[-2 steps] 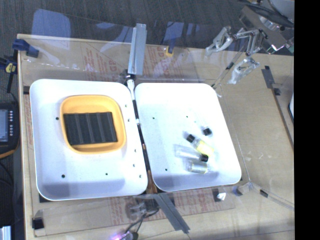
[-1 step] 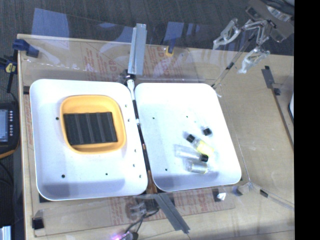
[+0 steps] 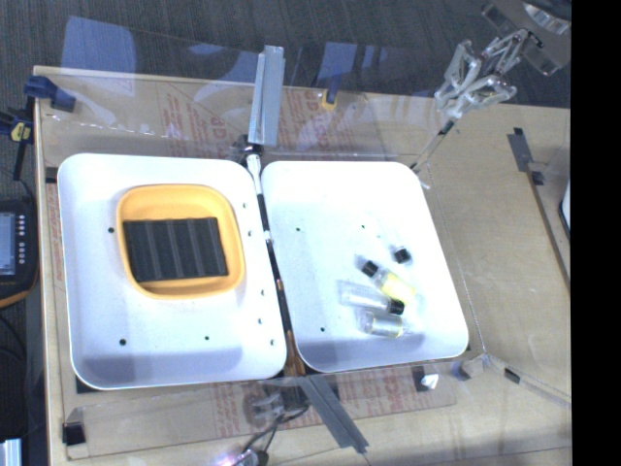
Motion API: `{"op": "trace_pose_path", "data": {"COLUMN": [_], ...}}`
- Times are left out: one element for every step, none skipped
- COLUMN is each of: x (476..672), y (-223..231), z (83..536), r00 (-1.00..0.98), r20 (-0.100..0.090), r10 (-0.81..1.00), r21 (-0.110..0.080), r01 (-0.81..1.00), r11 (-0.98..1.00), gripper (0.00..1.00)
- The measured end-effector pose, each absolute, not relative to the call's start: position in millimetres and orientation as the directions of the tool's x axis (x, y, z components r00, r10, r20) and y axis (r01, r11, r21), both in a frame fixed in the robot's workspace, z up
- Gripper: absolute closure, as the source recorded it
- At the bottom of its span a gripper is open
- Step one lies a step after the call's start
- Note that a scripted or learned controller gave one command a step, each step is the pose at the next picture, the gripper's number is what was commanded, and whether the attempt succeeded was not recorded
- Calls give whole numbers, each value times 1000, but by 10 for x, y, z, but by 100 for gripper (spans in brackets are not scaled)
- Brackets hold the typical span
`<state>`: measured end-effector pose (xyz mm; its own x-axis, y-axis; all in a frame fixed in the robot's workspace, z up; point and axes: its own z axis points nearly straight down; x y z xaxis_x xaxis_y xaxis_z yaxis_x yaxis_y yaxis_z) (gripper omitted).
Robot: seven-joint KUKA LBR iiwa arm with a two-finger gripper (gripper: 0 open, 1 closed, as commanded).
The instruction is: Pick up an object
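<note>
- Gripper (image 3: 475, 81) sits high at the upper right of the camera view, above the bench (image 3: 505, 260) and beyond the far right corner of the right bin (image 3: 320, 260); it is well apart from everything inside the bins.
- Only the wrist end of the arm shows, coming in from the top right corner and slanting down and to the left toward the gripper.
- Its silvery fingers point down and left; whether they are apart or together cannot be told at this size, and nothing can be seen between them.
- On the left, the left bin (image 3: 97, 338) holds a yellow tray (image 3: 131, 212) with a dark ribbed insert (image 3: 177, 249); the tray lies flat in the upper middle of that bin, its long side running left to right.
- A grey rail (image 3: 265, 95) stands at the far end of the seam between the two bins.
- In the right bin, the things to pick lie clustered at the lower right: a small black piece (image 3: 402, 255), a yellow tube with a dark cap (image 3: 386, 278) whose long axis runs from upper left to lower right, a clear packet (image 3: 361, 295) just beside it, and a silvery cylinder (image 3: 384, 327) lying on its side, roughly left to right.
- These four lie near or touching one another; exact contacts are too small to tell.
</note>
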<state>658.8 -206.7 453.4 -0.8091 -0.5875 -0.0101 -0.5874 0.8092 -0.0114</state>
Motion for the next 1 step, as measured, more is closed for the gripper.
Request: {"op": "trace_pose_path", "data": {"x": [6599], "y": [-2061], "z": [4651], "r00": [-808], "r20": [-16], "r10": [-589], "r21": [-18], "r01": [-588], "r11": [808], "gripper": [100]}}
